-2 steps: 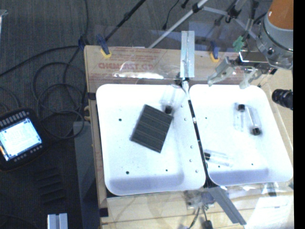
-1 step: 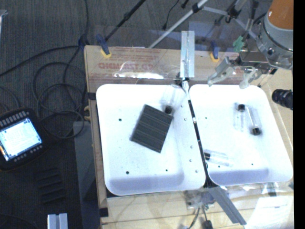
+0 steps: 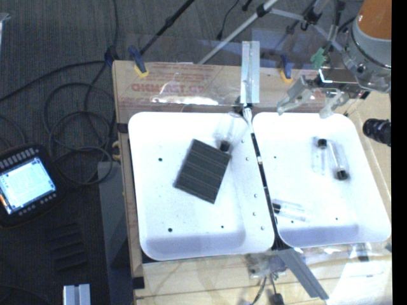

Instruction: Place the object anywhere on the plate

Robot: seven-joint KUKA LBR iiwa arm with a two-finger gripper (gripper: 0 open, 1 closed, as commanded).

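The plate is a dark ribbed rectangle lying tilted in the left bin. A clear vial with a black cap lies by the plate's far right corner, touching or just off its edge. Two more clear vials lie side by side in the right bin, and a third lies near its front left. My gripper hangs over the right bin's far edge, open, with nothing between its pale fingers.
An upright metal post stands at the back where the bins meet. Blue clamps hold the board's far edge. A tablet with a lit screen lies on the floor to the left, among cables.
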